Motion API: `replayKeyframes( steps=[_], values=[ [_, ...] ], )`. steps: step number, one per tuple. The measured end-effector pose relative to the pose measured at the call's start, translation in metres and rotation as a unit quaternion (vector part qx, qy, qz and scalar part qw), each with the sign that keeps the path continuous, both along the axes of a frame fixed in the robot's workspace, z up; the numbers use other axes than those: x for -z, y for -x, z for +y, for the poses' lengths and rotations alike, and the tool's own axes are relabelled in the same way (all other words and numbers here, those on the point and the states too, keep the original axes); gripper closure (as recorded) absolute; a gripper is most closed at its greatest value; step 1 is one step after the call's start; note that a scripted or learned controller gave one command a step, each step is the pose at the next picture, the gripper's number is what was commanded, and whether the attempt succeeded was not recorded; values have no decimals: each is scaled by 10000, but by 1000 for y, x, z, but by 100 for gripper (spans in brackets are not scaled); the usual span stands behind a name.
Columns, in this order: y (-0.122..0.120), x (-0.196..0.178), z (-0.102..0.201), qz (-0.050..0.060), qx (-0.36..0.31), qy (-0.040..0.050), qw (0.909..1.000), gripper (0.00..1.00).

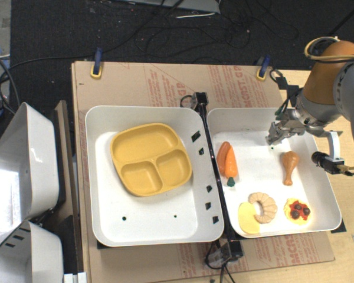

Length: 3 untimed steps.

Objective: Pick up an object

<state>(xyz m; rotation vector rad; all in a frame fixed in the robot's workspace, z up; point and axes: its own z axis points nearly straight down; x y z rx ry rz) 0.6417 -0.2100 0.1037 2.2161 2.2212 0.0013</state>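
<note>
On bench board [165,78]: reversed red print, illegible.

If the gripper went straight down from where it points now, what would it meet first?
Most likely the bare white floor of the right bin. The gripper hangs over its upper part, apart from the drumstick and the carrot; depth is uncertain.

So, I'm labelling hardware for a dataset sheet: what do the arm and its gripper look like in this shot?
The arm is a rounded grey body with a glossy orange band above the wrist. Black cables run along the wrist to a small metallic grey two-finger gripper. A white bracket with a black fitting hangs beside it.
</note>
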Motion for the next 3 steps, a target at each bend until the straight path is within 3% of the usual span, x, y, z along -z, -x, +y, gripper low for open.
replayKeyframes(
  steps=[3],
  values=[
    [7, -154, 16, -13, -7, -1, 10000, 100]
  ],
)
